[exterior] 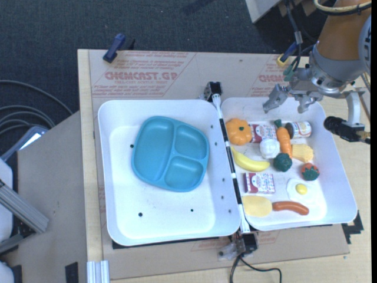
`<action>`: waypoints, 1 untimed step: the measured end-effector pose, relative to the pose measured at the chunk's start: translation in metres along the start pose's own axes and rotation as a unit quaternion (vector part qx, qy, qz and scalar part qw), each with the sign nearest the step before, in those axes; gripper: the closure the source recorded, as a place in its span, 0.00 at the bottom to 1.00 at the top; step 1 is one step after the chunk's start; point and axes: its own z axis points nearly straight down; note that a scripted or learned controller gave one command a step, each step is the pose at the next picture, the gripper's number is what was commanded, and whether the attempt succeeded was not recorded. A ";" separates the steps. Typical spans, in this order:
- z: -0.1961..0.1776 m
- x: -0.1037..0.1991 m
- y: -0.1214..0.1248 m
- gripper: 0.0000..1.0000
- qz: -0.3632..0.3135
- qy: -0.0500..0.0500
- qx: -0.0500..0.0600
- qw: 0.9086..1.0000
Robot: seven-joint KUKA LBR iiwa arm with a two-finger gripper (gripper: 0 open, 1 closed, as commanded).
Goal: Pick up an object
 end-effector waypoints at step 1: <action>0.135 -0.081 0.034 0.00 0.001 -0.002 -0.005 1.000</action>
